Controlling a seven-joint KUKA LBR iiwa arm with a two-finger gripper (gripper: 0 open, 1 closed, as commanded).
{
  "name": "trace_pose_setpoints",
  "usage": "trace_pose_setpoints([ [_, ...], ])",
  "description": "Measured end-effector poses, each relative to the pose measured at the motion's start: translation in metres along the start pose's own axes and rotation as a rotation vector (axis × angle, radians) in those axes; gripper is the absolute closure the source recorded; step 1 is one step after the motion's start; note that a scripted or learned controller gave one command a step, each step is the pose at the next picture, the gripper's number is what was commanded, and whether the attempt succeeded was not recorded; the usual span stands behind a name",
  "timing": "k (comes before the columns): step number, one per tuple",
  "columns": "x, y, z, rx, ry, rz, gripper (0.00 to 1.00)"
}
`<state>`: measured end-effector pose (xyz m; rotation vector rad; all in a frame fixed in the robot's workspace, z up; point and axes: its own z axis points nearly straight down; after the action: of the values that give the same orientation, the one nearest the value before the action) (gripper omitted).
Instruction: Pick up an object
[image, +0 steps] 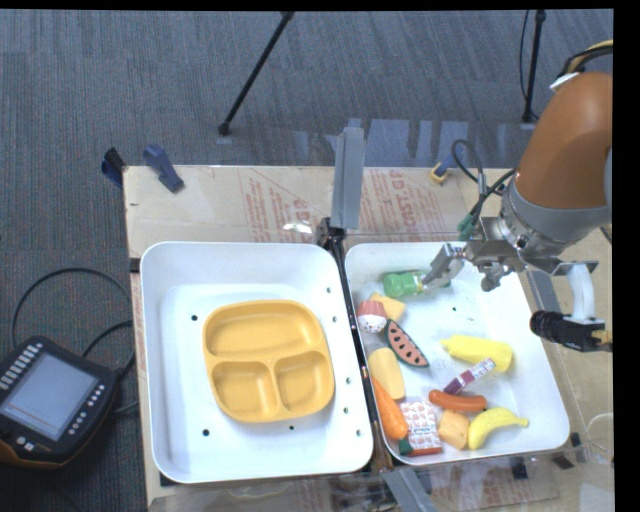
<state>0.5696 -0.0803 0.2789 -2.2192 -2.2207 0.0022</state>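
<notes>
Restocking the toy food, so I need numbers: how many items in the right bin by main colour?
Yellow: 5
Orange or red: 3
Green: 1
Mixed or white: 3
Total: 12

I have one fixed camera, mounted high above the tabletop (250, 205) and tilted down at a slant. It stands far enough back to take in both white bins (160, 300) side by side, with grey carpet (120, 80) beyond the far edge and the arm (565, 150) at the right.
</notes>
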Motion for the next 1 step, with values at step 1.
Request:
trace_pose_setpoints([
  [1,0.0211,-0.059,0.0978,0.015,0.001,0.062,0.0],
])
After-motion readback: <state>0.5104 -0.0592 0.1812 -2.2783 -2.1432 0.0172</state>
